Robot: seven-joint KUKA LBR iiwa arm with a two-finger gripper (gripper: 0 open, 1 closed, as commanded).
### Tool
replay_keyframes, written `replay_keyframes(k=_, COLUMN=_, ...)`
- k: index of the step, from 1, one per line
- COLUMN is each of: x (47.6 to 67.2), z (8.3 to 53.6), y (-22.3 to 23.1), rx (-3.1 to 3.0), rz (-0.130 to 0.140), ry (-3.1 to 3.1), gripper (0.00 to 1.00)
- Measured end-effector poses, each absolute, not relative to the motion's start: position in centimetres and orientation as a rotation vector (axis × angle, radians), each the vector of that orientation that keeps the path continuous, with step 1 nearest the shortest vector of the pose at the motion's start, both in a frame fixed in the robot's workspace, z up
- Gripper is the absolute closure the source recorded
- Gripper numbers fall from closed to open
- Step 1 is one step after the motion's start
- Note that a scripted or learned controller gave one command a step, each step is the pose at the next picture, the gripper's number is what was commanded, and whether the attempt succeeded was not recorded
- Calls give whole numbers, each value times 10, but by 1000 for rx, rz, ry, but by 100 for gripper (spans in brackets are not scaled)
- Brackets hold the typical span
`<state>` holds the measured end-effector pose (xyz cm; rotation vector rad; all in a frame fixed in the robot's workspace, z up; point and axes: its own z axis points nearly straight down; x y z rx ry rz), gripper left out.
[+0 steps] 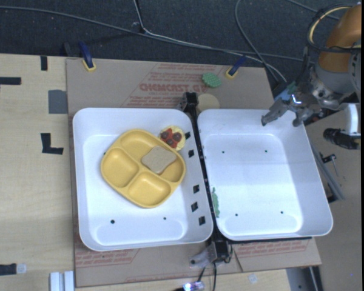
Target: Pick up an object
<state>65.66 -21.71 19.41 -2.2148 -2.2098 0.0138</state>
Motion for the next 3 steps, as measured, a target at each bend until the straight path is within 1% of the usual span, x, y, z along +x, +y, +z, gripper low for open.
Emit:
replay_keyframes(k=1, x=660, z=204, y=-217, rx=-2220, rz=2, ry=-2222, gripper=0)
replay_keyframes(k=2, x=651, z=143, y=-216, rx=-2217, rz=6, ry=-2221, gripper=0)
replay_keyframes(k=3, x=650, z=89, y=-214, rx=-2216, rz=6, ry=-2222, gripper=0)
